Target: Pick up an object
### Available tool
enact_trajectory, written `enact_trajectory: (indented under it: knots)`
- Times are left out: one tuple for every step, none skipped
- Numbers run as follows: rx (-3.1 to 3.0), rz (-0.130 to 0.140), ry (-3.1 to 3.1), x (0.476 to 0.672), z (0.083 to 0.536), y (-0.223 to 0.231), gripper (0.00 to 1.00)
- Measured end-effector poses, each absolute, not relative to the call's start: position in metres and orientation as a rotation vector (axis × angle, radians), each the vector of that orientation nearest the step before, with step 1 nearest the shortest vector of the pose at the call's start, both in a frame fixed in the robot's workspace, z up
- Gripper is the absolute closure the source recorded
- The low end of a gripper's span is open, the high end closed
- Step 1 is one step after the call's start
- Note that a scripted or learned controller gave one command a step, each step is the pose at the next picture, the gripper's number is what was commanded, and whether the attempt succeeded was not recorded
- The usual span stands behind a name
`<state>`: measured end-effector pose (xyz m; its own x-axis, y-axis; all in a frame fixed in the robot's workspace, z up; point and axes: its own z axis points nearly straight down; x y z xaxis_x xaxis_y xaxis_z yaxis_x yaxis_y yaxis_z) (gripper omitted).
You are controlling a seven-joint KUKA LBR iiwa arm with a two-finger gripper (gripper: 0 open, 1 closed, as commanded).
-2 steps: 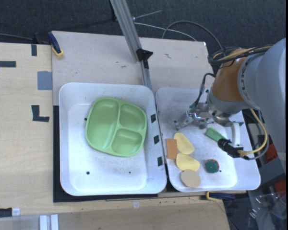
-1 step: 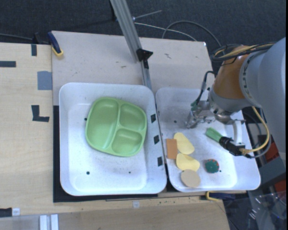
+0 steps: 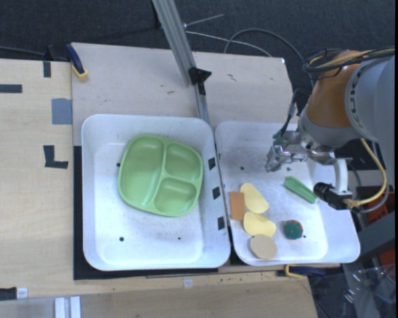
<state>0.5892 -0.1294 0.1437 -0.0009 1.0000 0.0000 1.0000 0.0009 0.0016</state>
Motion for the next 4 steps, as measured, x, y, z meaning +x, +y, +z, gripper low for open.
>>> enact_trajectory:
  knots:
    - [2.217,0.004,2.219,0.585,0.205,-0.134,1.0]
    - [2.216,0.004,2.22,0.587,0.258,-0.134,1.0]
    - [2.216,0.0,2.229,0.59,0.25,-0.086,1.0]
    - [2.216,-0.001,2.23,0.58,0.252,-0.035,1.0]
